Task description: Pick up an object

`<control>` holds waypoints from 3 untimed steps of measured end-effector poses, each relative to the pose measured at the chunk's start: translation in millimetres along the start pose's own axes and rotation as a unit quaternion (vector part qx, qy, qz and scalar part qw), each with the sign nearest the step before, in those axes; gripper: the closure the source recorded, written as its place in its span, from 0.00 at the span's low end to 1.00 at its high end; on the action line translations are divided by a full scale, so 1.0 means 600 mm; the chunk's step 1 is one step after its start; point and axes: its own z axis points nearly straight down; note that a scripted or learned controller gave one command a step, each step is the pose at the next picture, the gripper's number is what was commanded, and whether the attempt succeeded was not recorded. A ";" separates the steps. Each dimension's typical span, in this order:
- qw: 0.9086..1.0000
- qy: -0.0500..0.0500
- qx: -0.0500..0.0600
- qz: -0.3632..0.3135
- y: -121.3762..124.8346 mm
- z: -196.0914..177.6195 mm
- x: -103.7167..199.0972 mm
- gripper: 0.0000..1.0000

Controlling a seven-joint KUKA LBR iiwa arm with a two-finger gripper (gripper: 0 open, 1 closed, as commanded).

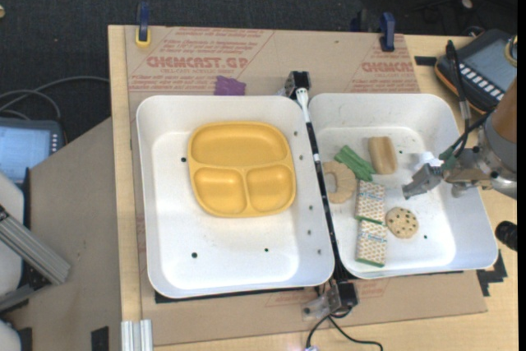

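- The gripper [417, 182] hangs over the right bin [436, 247], reaching in from the right edge; its grey tip points left and down, toward the cluster of objects. Whether it is open or closed I cannot tell, and nothing shows held in it.
- Nearest to the tip lies the cookie [401, 222], just below and left of it, flat on the bin floor and apart from its neighbours. It looks the easiest target: clear space on every side.
- Left of the cookie two packets [371, 219] lie end to end, touching or nearly so; a grasp there risks catching both.
- Further up sit a tan block [381, 154] and a green piece [354, 163], close together, with a pale round disc [337, 182] against the bin's left wall.
- To do the step well, I judge the arm should centre over one isolated object, descend straight, and close across its narrow side.
- The left bin [164, 177] holds a yellow tray [242, 168], well apart from the gripper.
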 end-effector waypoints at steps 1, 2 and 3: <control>1.000 -0.002 -0.006 0.000 0.004 0.215 0.041 0.00; 1.000 -0.009 -0.013 0.004 0.007 0.184 0.029 1.00; 1.000 -0.008 -0.012 0.004 0.006 0.186 0.030 0.00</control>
